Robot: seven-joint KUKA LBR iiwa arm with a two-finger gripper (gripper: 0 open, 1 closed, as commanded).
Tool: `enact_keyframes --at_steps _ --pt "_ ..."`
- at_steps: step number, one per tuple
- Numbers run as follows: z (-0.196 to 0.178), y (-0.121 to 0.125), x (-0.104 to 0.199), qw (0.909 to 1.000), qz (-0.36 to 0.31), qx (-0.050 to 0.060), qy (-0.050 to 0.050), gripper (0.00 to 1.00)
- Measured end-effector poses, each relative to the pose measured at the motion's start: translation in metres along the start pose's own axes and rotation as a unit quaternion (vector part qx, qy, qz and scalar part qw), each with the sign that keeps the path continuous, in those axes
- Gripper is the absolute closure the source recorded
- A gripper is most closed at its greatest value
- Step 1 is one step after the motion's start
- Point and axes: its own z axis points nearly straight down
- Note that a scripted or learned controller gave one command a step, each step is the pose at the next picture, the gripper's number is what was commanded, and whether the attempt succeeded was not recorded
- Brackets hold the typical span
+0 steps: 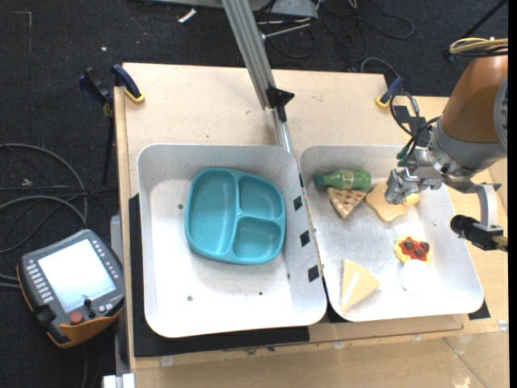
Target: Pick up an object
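**Operator:** Hovering low in the right white bin [452, 289], the grey two-finger gripper [397, 187] sits right over the tan, bread-like flat piece [388, 209] near the bin's back wall. I read that piece as the pick target, since the tool is directly above it.

**Observer:** Is it gripping anything?

**Operator:** I cannot tell. The fingers point down and the wrist body hides them, so open or closed is beyond me from up here, and I see nothing held between them.

**Observer:** What crowds it?

**Operator:** Just to its left lies a triangular waffle-patterned wedge [346, 200], touching or nearly touching the green bottle-shaped toy [343, 179] lying on its side behind it. I judge those two could get nudged if the fingers spread wide. Nearer the front are a small yellow item with red and dark topping [413, 249], a white rounded piece [415, 277] and a pale yellow cheese-like wedge [358, 283], all well apart from the tool.

**Observer:** And the other bin?

**Operator:** The left white bin [161, 297] holds a teal three-compartment plastic tray [236, 215], out of the way.
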Motion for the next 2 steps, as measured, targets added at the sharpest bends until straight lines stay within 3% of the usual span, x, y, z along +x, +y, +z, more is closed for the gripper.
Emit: enact_keyframes --at_steps 1,2 --pt "-0.039 0.002 0.000 1.0000 0.000 0.000 0.000 1.00" --pt "-0.045 -0.010 0.060 1.0000 -0.003 0.002 0.002 1.00"
